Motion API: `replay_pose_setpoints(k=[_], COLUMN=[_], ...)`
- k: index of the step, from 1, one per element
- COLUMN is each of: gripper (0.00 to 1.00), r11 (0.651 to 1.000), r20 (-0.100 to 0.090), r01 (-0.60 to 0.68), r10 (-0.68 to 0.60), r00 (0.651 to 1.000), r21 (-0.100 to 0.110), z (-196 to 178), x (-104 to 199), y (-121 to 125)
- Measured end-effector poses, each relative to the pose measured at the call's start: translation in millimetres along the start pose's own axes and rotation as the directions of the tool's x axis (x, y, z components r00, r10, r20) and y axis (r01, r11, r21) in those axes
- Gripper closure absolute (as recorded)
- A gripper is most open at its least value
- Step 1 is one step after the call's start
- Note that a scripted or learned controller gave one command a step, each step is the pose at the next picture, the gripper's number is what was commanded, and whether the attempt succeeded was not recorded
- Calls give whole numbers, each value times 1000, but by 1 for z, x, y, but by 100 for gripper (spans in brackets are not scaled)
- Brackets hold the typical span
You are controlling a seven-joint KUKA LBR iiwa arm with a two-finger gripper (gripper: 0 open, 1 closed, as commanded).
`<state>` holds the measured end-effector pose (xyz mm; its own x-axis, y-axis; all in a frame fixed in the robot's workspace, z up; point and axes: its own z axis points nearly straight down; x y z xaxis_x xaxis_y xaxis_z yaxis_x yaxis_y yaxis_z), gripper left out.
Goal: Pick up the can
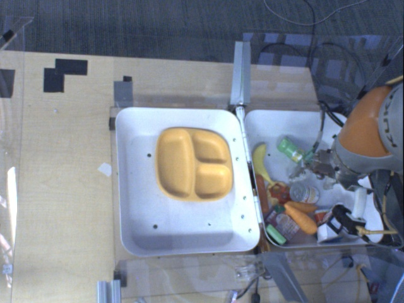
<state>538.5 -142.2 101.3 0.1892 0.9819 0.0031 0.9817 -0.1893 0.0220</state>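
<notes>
The can [304,192] is a small silvery cylinder lying among clutter in the middle of the right bin [278,120]. It sits between a green bottle [290,149] behind it and an orange carrot [300,216] in front. My gripper [314,163] hangs low over the right bin, just behind and to the right of the can and beside the green bottle's near end. Nothing is seen held in it. The arm's orange band [369,131] rises to the right.
A yellow banana [261,163] lies along the right bin's left wall. A red item [273,197], a dark packet [284,227] and a green piece [274,234] crowd its front. The left bin [136,188] holds a yellow divided tray [192,163].
</notes>
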Motion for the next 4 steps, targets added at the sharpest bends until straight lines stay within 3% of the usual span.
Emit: replay_pose_setpoints(k=[1, 2, 3, 4], gripper=[0, 0, 0, 0], r11=[999, 919, 624, 390], r20=[1, 4, 12, 20], r01=[-47, -394, -782, -921], r10=[47, 394, 782, 921], r00=[999, 919, 624, 390], r21=[7, 7, 7, 6], z=[12, 12, 13, 1], x=[-21, -55, -52, -52], y=[-13, -34, -16, 43])
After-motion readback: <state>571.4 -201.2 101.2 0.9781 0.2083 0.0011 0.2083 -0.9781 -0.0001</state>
